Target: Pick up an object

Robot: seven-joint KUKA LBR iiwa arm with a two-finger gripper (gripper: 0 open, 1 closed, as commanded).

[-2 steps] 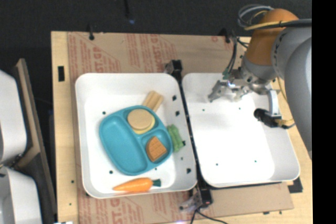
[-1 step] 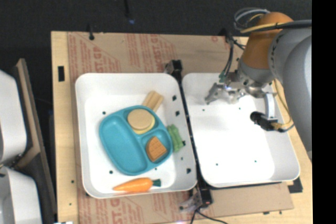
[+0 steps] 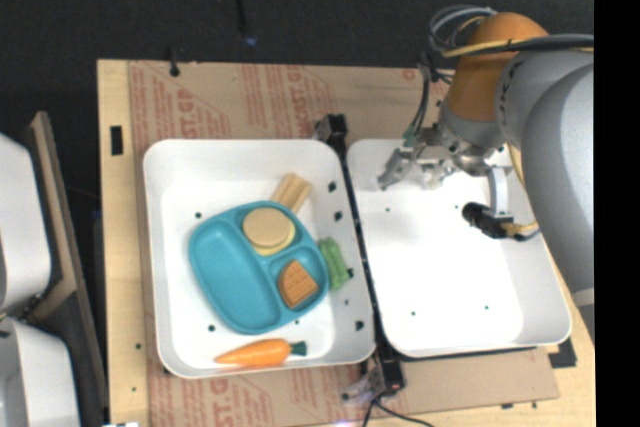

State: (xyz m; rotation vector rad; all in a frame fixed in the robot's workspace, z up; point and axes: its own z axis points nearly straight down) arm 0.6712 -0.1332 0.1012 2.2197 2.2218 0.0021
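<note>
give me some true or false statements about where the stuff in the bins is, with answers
1. The carrot lies in the left bin. True.
2. The blue tray sits in the right bin. False: it sits in the left bin.
3. A round cracker rests on the blue tray. True.
4. The gripper is over the left bin. False: it is over the right bin's far edge.
5. The carrot lies on the blue tray. False: it lies on the bin floor, nearer the camera than the tray.
</note>
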